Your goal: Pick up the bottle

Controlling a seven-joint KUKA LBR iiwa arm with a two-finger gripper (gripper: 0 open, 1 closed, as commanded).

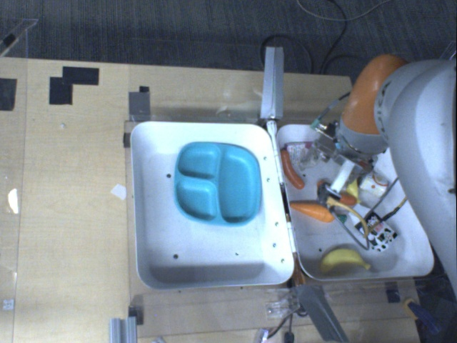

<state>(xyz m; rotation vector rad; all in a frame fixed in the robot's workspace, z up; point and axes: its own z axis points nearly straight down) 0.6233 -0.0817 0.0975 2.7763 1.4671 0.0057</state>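
RIGHT BIN (421, 266) | nearest you: banana (344, 260), then carrot (313, 211) | gripper (334, 191) was low over the bin, just beyond the carrot; you could not tell its open-or-closed state | bottle (368, 186), white, lay just beside the gripper on its arm side, whether touching unclear

Blue tray (218, 183), white bins (153, 256), orange carrot (313, 211), yellow banana (343, 260).
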